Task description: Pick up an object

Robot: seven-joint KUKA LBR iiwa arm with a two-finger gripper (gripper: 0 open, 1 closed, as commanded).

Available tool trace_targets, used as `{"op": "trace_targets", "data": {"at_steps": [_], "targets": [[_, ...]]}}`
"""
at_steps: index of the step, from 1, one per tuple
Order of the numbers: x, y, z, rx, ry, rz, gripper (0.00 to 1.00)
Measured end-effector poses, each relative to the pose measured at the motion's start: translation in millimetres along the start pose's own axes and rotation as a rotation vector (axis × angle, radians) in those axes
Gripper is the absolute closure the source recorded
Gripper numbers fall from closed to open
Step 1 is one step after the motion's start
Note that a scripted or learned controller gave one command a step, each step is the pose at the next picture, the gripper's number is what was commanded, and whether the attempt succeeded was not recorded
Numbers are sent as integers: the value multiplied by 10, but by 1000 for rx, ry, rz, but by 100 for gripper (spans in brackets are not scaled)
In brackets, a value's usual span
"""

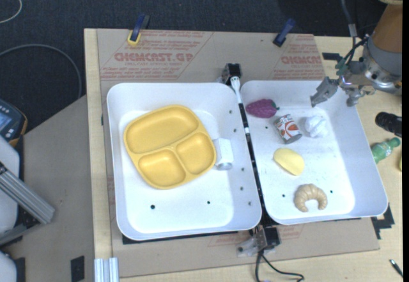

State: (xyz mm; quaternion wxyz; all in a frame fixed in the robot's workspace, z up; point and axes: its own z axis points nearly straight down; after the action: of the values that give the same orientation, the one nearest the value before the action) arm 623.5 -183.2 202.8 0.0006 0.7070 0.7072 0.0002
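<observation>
Looking down at a slant, the camera view shows two shallow white bins side by side on a table (96, 146). The left bin (121, 204) holds a yellow divided plate (169, 145), with a small clear cup (224, 153) lying just beside the plate's right edge. The right bin (351, 165) holds five loose objects: a purple item (261, 108) near the far left corner, a small can (287, 128) with a red-and-white label, a crumpled white object (314, 125) just beside the can, a yellow lemon-like piece (289, 161) near the middle, and a croissant (310, 197) toward the near edge. The gripper (337, 94) hangs over the far right part of the right bin, its fingers spread wide and holding nothing, well apart from the objects below. A green bottle (385, 148) lies outside the bin's right wall.
</observation>
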Motion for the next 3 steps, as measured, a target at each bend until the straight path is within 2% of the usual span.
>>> {"op": "trace_targets", "data": {"at_steps": [1,2,3], "targets": [[508,-10,1252,9,5,-4,0],[471,14,1070,-2,0,-1,100],[1319,-534,119,-4,5,-8,100]]}}
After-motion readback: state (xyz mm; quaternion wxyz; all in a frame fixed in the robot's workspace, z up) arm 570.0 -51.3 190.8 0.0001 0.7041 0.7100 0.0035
